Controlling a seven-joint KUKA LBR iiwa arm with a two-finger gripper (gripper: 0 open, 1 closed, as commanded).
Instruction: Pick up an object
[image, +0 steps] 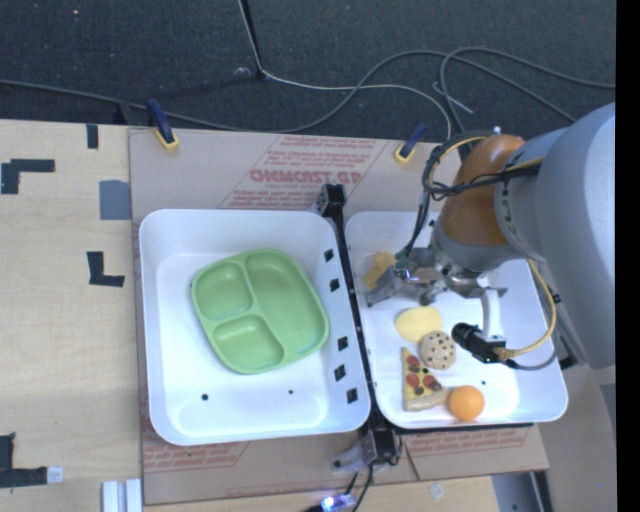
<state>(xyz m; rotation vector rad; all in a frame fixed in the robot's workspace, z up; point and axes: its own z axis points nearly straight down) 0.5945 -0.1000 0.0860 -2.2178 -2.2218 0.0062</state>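
Note:
Several toy foods lie in the right bin (520, 400). A yellow wedge (378, 268) sits by the bin's left wall. A pale yellow oval piece (418, 322), a round cookie (437, 348), a pizza slice (420, 380) and an orange ball (465, 402) lie toward the front. My gripper (405, 290) is low in this bin, just right of the yellow wedge and just behind the pale oval piece. It stands open, and I see nothing between its fingers.
The left bin (170, 390) holds a green divided plate (260, 310). A black divider (345, 300) runs between the bins. The grey arm with its orange band (480, 190) covers the right bin's back right. Cables (520, 350) hang by the wrist.

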